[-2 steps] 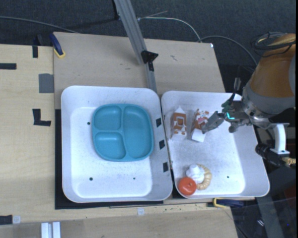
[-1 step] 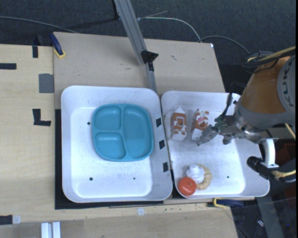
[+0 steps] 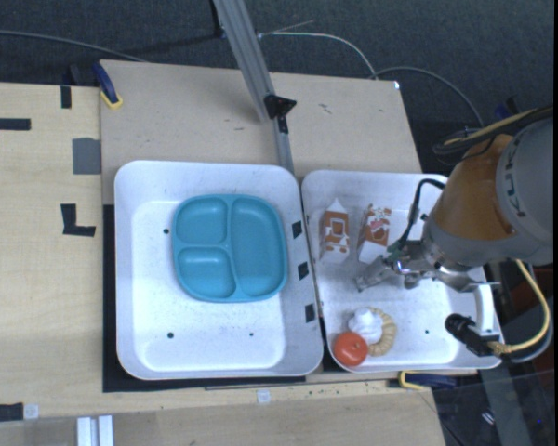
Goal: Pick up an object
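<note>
Jaw state impossible to tell at the gripper (image 3: 377, 275), low mid right bin (image 3: 465, 356). Just beyond, toward the far edge, two small packets (image 3: 335, 232): probably light, crinkly, slippery; best pinched across the narrow sides. Near edge: orange ball (image 3: 351, 349).

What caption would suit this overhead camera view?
Grey robot arm's claw in the right white bin, beside two small packets; blue divided plate lies left.

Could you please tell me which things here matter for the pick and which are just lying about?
For the job: gripper; two brown packets; orange ball; white-and-tan item; right bin.

Lying about: blue divided plate; left bin.
</note>
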`<state>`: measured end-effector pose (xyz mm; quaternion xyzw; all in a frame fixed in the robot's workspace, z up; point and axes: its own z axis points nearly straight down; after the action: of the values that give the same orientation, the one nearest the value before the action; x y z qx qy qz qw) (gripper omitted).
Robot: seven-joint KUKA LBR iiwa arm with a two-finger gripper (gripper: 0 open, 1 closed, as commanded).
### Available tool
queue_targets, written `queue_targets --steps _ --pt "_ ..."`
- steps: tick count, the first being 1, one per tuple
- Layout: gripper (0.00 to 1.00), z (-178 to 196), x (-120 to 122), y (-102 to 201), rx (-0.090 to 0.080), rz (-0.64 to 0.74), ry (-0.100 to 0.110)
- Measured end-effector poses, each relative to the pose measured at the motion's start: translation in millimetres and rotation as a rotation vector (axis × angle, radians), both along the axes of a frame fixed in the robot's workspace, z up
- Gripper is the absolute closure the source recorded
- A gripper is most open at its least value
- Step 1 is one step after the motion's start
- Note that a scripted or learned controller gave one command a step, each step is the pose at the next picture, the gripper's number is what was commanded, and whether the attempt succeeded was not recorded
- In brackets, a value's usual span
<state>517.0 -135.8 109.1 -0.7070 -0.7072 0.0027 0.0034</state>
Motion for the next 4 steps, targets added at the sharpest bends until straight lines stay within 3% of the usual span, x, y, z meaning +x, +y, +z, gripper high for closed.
queue_targets --steps 1,2,4 --pt "0.0 -20.5 -0.1 0.1 -0.002 0.001 -0.007" --pt "1.0 -10.2 -0.3 0.8 0.0 0.001 -0.006" --pt "1.0 99.8 -10.1 -3.3 -0.002 0.001 -0.012"
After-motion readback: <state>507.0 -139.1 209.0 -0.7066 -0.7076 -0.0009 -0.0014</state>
